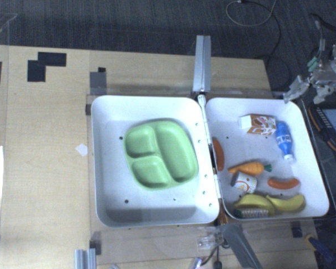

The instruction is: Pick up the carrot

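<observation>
The orange carrot [247,167] with a green top lies in the middle of the right bin [308,150], pointing left to right. My gripper [302,97] hangs at the view's right, above the far right corner of that bin, well away from the carrot. Its two fingers [290,94] are spread apart with nothing between them, so it stands open.
Around the carrot lie a small can [245,182], a banana [274,202], a red sausage [283,182], another sausage [218,153] by the left wall, a blue bottle [283,139] and a carton [259,124]. A green divided plate [159,153] sits in the left bin [109,167].
</observation>
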Robot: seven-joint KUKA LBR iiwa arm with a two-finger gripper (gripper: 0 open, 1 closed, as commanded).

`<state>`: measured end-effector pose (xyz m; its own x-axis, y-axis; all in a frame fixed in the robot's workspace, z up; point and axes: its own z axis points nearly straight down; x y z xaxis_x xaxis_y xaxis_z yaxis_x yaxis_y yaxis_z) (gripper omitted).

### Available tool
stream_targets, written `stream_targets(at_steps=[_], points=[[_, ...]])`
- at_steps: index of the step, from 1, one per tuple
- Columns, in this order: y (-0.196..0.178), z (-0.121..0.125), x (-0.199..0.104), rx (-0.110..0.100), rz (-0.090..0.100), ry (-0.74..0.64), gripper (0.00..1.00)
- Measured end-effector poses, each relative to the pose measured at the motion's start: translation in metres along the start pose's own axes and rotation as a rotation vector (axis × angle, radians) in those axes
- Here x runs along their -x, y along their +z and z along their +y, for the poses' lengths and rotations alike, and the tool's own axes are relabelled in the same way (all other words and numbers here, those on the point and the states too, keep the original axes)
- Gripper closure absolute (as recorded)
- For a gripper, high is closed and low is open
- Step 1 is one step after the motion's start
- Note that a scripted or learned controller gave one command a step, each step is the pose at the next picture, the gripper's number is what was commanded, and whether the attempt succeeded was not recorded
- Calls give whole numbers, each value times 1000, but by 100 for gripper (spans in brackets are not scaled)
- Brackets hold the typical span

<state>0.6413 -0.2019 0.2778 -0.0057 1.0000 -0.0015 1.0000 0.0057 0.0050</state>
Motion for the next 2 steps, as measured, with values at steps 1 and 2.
stream_targets(at_steps=[1, 2], points=[[122, -58, -42, -2, 1, 10, 0], [188, -102, -102, 6, 2, 360, 0]])
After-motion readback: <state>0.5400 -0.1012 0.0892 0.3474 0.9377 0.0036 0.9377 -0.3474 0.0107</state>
